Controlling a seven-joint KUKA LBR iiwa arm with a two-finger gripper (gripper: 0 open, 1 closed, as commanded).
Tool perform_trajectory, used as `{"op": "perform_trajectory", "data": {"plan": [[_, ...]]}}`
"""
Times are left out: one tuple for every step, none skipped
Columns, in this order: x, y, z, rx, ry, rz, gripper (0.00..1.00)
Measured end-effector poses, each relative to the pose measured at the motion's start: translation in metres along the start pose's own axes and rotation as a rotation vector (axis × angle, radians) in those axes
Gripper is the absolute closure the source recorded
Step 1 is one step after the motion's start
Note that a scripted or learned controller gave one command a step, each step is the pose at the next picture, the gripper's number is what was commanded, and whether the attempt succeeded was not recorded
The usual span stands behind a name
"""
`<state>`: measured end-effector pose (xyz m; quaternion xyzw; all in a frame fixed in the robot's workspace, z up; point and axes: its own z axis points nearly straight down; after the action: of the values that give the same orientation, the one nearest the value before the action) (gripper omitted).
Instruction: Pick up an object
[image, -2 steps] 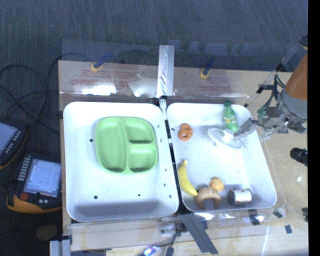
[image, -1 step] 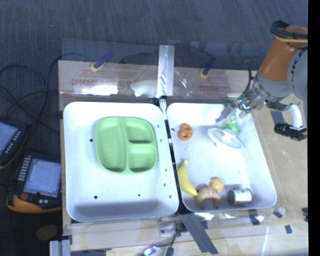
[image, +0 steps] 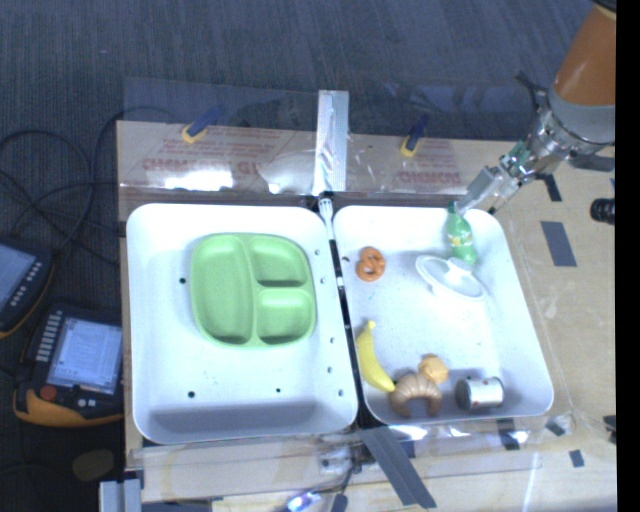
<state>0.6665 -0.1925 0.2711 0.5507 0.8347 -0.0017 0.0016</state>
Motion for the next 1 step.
{"op": "perform_trajectory", "data": {"plan": [[0.0274, -0.0522, 0.1589, -0.001, 0.006, 0.101, 0.0]]}}
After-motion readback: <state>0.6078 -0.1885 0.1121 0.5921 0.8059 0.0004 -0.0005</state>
